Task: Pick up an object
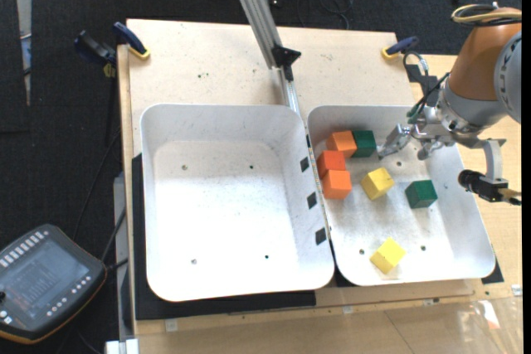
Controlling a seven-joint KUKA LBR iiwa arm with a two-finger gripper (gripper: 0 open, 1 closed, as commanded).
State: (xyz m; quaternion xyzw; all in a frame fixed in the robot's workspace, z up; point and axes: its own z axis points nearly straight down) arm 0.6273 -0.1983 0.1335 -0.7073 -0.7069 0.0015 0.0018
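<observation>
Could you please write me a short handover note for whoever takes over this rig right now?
Claw: hovering over the upper part of the right bin, beside the green block; whether it is open or shut cannot be told, and nothing shows in its grip.
Things: all blocks lie in the right bin. Three orange blocks cluster by the divider with the green block next to them, a yellow block sits mid-bin, a second green block to its right, another yellow block near the front edge.
Done: nothing lifted yet.
Left: grasp one block and raise it.

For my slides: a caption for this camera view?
Gripper poised over right bin of orange, green and yellow blocks.
</observation>
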